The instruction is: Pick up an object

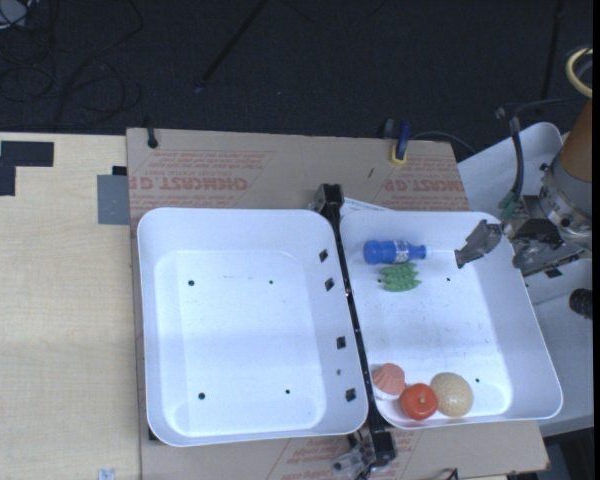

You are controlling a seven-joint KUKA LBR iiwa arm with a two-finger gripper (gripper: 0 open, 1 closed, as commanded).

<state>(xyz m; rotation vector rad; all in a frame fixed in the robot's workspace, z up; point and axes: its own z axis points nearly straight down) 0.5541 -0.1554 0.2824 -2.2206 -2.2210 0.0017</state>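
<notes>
The right bin (525,318) holds a blue bottle (392,252) lying on its side near the far wall, with a small green leafy toy (400,278) just in front of it. In the near corner sit a pink shell-shaped piece (388,378), a red tomato-like ball (418,401) and a beige ball (452,393), close together. My gripper (507,249) hangs over the bin's far right edge, right of the bottle, open, with nothing between its fingers (476,242).
The left bin (150,298) lies beside the right one, parted by a black hinge strip (345,298). Both rest on brown cardboard (230,168). Cables and the grey arm (570,198) crowd the right side.
</notes>
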